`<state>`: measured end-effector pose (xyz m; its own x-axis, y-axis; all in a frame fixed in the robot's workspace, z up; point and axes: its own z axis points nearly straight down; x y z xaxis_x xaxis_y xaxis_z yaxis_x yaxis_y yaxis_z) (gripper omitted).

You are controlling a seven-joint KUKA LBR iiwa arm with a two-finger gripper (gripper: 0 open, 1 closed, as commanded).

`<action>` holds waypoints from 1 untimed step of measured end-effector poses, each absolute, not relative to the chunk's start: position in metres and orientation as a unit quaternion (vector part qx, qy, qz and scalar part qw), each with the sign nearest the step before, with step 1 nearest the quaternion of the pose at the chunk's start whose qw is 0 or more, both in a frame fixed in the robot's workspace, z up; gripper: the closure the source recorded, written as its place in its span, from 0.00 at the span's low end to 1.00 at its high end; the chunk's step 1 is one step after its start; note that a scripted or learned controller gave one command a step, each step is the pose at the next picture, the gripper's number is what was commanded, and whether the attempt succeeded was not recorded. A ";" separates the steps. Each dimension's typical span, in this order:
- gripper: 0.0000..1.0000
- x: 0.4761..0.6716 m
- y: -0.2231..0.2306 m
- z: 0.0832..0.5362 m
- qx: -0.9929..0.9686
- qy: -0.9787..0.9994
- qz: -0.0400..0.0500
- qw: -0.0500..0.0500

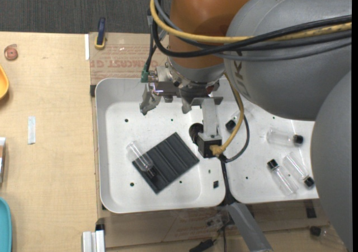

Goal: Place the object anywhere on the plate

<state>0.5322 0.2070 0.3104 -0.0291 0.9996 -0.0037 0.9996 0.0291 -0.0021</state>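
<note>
In the left bin [104,150], vial [140,158] touches black plate [172,158]

- Two shallow white bins: the left bin [120,133] and the right bin [251,173].
- One black ribbed plate [172,158].
- Four clear vials with black caps: one vial [140,159] in the left bin; in the right bin a second vial [279,136], a third vial [283,181] and a fourth vial [296,166].
- One small blue clip [101,31].

We see the arm [279,32] covering much of the right bin [251,183]. The left edge cuts off an orange thing [2,85].
</note>
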 end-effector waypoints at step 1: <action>1.00 0.532 0.207 0.318 0.696 0.718 -0.005 0.001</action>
<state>0.5322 0.2069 0.3175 -0.0307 0.9995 -0.0081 0.9995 0.0307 -0.0063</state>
